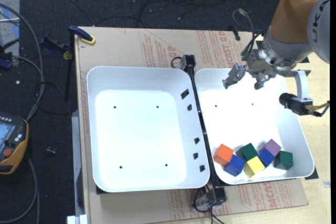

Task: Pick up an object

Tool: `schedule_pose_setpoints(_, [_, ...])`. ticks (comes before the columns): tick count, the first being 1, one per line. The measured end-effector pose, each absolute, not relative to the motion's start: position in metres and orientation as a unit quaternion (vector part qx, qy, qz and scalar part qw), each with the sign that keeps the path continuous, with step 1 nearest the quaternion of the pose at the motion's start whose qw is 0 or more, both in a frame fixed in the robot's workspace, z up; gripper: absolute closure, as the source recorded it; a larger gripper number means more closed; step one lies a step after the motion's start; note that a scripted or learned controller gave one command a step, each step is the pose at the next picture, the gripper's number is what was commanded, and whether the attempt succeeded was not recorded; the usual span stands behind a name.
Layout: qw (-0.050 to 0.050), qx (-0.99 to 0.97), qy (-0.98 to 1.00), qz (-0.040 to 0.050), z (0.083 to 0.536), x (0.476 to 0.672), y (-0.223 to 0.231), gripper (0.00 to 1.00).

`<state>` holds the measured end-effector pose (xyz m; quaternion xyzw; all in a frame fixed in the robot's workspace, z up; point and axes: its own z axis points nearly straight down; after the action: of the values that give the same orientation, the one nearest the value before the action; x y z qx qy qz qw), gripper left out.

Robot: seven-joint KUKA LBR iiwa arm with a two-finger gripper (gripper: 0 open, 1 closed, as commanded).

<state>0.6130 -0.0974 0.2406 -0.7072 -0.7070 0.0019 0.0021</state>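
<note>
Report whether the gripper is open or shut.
Open: the gripper hangs above the right bin with its fingers spread apart, nothing between them.

Two white bins [139,78]; seven coloured blocks [247,152]

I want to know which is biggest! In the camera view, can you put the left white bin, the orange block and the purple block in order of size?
1. Left shallow white plastic bin: far the largest.
2. Orange cube block and purple cube block: they look alike, so no ranking.

Smooth white plastic bins [105,128] on a matt cardboard sheet [152,44].
</note>
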Motion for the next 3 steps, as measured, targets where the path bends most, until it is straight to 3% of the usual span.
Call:
schedule_pose_setpoints(1, [0.000, -0.707, -0.707, -0.0001, 0.244, 0.614, -0.097, 0.00])
schedule_pose_setpoints(3, [0.002, -0.707, -0.707, 0.0016, 0.139, 0.618, -0.106, 0.00])
